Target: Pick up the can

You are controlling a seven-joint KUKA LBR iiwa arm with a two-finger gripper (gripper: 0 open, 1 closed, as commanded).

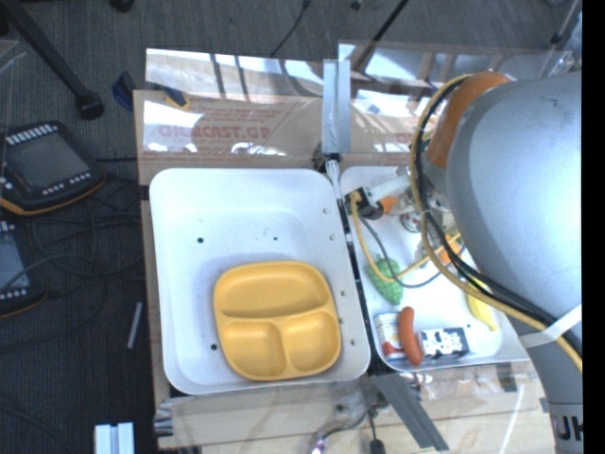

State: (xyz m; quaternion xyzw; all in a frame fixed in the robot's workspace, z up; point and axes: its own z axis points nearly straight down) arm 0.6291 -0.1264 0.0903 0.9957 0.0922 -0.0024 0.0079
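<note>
My arm point(515, 187) covers most of the right bin point(492, 353); I cannot tell the gripper's state, nor find the can. Beside the arm lies a yellow divided plate point(276, 318) in the left bin point(189, 206).

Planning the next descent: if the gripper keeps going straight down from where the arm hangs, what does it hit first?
Hard to say: the arm hides its own tip. It hangs over the right bin, so probably that bin's floor or clutter beneath; no can is identifiable.
</note>
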